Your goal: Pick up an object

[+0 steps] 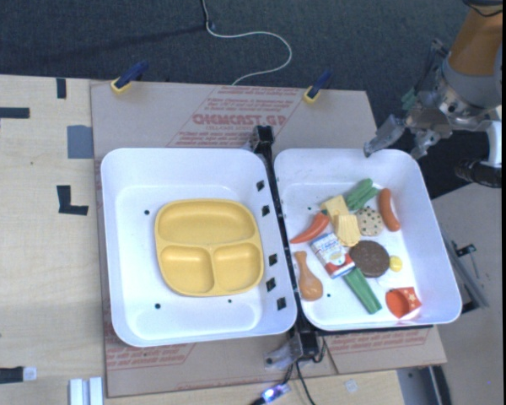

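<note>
Hand (398,142) above bin (422,180) corner

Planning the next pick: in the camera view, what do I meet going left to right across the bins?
Yellow tray → drumstick → carrot → brown patty → sausage → gripper, above the right bin's far edge.

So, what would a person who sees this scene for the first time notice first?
Probably the yellow tray with three compartments, alone in the left bin. Next, the heap of small toy food crowded in the right bin. The gripper hangs open above that bin's far right corner.
</note>
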### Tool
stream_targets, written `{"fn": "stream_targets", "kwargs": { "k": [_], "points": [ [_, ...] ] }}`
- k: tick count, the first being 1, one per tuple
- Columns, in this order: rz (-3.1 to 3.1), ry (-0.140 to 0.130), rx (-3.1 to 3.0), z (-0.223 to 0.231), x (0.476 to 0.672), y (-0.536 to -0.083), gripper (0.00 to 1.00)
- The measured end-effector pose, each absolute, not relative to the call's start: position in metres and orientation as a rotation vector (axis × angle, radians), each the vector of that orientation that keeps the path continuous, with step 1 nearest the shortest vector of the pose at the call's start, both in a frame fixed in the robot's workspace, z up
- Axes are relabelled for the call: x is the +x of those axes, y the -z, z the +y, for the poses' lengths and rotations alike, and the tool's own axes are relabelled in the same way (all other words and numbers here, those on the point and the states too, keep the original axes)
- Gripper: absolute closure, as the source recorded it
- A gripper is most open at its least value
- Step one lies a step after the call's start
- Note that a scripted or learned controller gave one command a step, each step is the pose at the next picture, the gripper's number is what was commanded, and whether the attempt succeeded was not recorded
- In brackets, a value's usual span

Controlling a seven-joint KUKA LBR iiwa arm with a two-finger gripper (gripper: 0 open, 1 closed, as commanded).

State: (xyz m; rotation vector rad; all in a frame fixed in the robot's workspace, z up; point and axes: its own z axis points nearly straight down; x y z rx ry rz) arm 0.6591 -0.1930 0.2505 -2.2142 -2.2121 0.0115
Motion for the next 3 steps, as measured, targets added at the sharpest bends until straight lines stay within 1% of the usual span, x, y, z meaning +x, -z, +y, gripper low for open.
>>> {"fn": "stream_targets", "kwargs": {
  "k": [1, 2, 3],
  "points": [
    [-2.222, -0.002, -2.218, -0.193, 0.661, -0.258, 0.0],
    [-2.22, -0.007, -2.216, -0.193, 0.662, -0.213, 0.0],
    [-2.22, -0.009, -2.213, -0.186, 0.658, -0.149, 0.0]
  ]
}}
